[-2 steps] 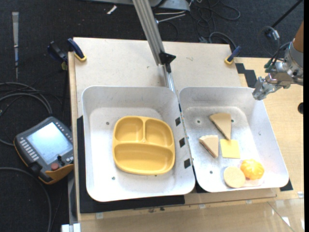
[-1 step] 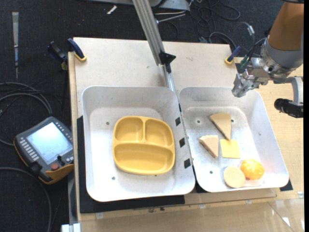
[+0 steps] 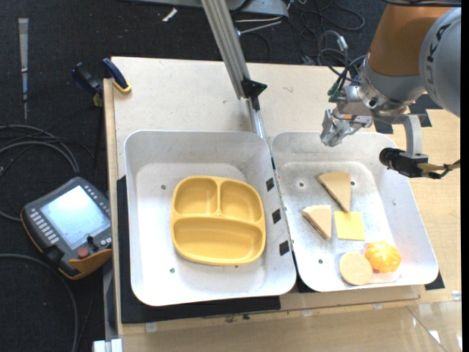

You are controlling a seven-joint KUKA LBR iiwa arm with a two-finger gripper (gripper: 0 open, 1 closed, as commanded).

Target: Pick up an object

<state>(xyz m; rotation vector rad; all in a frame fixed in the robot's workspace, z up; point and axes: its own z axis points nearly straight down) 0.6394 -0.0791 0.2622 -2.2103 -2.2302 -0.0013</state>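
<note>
Gripper hanging over back edge of right bin, nothing seen between fingers; spread or closed impossible to tell. Candidates all in right bin: tan wedge nearest, second wedge touching yellow square, round disc against orange piece at front — probably light, stiff toy food, smooth and low, so best pinched across wedge's narrow width. Free floor around nearest wedge, front cluster crowded near rim; left bin taken by yellow tray.

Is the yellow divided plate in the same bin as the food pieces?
No, the yellow plate lies in the left bin; the food pieces lie in the right bin.
</note>
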